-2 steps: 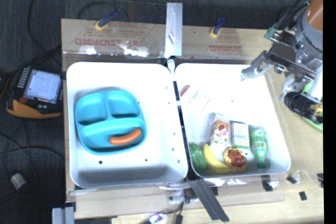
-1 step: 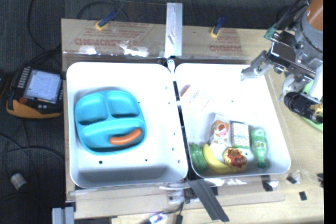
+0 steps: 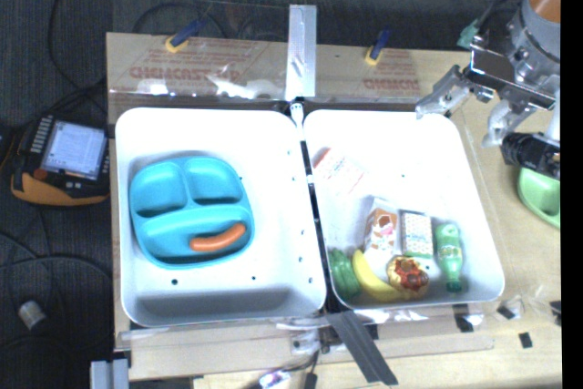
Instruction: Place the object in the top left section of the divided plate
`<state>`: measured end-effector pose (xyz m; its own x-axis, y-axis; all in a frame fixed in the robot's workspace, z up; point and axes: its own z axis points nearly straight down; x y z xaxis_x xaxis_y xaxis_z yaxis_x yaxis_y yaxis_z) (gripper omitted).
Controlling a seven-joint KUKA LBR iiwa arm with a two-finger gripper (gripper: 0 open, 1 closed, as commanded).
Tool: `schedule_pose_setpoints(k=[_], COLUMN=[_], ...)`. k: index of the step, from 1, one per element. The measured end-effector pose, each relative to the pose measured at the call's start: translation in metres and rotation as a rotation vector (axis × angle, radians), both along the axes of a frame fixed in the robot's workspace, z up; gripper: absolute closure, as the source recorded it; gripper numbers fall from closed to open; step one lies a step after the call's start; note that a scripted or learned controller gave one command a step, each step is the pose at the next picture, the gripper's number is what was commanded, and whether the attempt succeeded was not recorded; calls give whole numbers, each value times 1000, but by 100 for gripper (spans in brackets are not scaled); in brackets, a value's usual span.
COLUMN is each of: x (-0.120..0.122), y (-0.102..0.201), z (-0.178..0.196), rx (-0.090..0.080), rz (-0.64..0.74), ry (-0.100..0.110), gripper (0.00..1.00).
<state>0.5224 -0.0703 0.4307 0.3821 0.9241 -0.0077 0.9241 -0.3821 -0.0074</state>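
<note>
From the camera view, 2 shallow white bins sit side by side on the bench. The left bin (image 3: 146,287) holds a blue divided plate (image 3: 182,214) with 3 sections: 2 smaller ones on the far side and 1 long one on the near side. An orange sausage (image 3: 219,239) already lies in the long near section. The top left section (image 3: 157,188) of the plate holds nothing.

The right bin (image 3: 410,150) carries a cluster of toy food in its near part: a yellow banana (image 3: 372,280), a green item (image 3: 342,271) to the banana's left, a small carton (image 3: 415,234), a green bottle (image 3: 448,256), a round printed packet (image 3: 408,273) and another pouch (image 3: 381,228). A flat white card or wrapper (image 3: 335,168) lies apart, toward the far left of that bin.

The gripper (image 3: 465,109) hangs over the far right corner of the right bin, its 2 fingers spread apart with nothing between them. It is well apart from the food cluster.

As for progress, I judge the task barely begun: no object is picked, and which one is meant cannot be told. Descent, grasp, carry and release all remain.

Red printed lettering runs across the far board behind the bins, but it is too faint to read. The carton's print is also illegible.
</note>
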Motion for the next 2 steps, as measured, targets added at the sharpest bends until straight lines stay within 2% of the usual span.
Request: schedule_pose_setpoints(k=[1, 2], x=[18, 63], y=[-30, -111], z=[0, 0], rx=[2, 3], rz=[137, 277], ry=[0, 0], gripper=[0, 0])
